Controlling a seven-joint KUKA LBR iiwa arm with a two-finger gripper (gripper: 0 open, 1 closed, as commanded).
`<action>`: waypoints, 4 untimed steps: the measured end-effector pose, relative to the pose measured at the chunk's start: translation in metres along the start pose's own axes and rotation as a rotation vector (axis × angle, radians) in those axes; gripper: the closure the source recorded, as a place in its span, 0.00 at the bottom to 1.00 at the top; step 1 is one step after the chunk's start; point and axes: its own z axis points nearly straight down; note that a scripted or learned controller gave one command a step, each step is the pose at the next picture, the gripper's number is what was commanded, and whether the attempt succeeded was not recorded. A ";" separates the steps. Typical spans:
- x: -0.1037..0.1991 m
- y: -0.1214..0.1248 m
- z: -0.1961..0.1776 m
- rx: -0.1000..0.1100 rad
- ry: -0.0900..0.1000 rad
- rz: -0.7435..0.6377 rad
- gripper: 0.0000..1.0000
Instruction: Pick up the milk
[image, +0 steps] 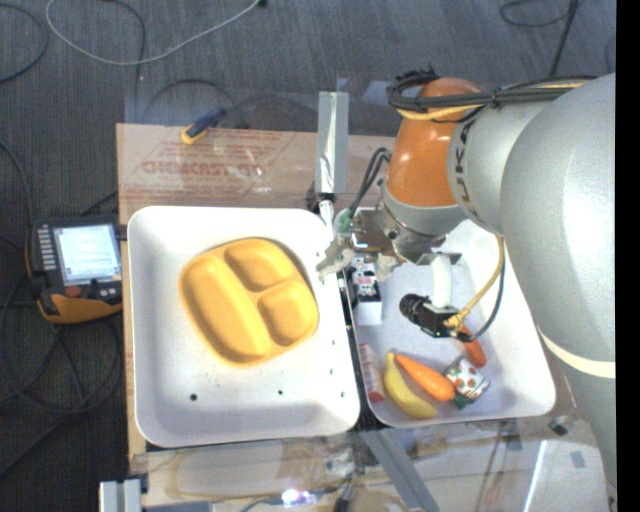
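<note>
The milk is a small white carton with black cow spots. It stands at the left wall of the right bin, near the divide between the two bins. My gripper hangs directly over the carton's upper end and hides its top. The orange band and grey wrist sit just behind it. From this angle I cannot see whether the carton is gripped.
A yellow divided plate lies in the left bin. In the right bin's near corner lie a banana, a carrot, a small patterned can and a slim pink stick. The big grey arm covers the bin's right side.
</note>
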 end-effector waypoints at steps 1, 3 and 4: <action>0.012 -0.050 -0.078 -0.002 -0.002 0.027 0.00; -0.045 0.006 0.000 -0.001 -0.002 0.066 0.00; -0.032 -0.020 -0.001 -0.001 -0.003 0.094 0.00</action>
